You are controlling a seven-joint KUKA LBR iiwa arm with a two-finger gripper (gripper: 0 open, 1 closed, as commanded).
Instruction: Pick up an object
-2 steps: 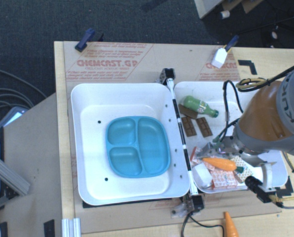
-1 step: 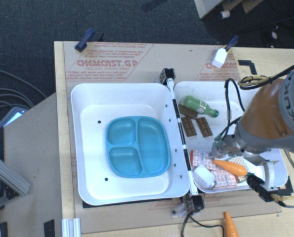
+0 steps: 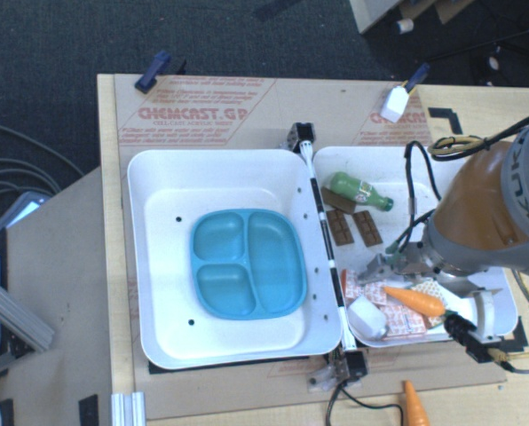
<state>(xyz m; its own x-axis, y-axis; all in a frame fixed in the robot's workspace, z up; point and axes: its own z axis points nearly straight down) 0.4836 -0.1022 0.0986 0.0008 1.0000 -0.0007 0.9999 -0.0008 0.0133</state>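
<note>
Nearest the camera, at the front edge of the bench (image 3: 247,398), an orange-tipped tool (image 3: 413,409) is seen lying outside the bins. Just behind it, the front of the right bin (image 3: 504,322) is taken up by a white cup (image 3: 367,318) lying on a red-and-white printed packet (image 3: 405,319), with a toy carrot (image 3: 414,301) resting across the packet beside the cup. Further back in the same bin, two brown chocolate-bar pieces (image 3: 354,227) are laid side by side, and a green bottle (image 3: 359,191) is lying on its side behind them, its neck pointed toward the right.

The arm (image 3: 482,207) is reached in from the right over this bin, its orange band shown above the wrist. The gripper (image 3: 396,260) is lowered among the objects, just behind the carrot and in front of the chocolate pieces; whether its jaws are apart or together cannot be told, and nothing is seen clamped between them.

The left bin (image 3: 149,238) is occupied by a blue divided plate (image 3: 247,263) set near its middle, with three compartments.
</note>
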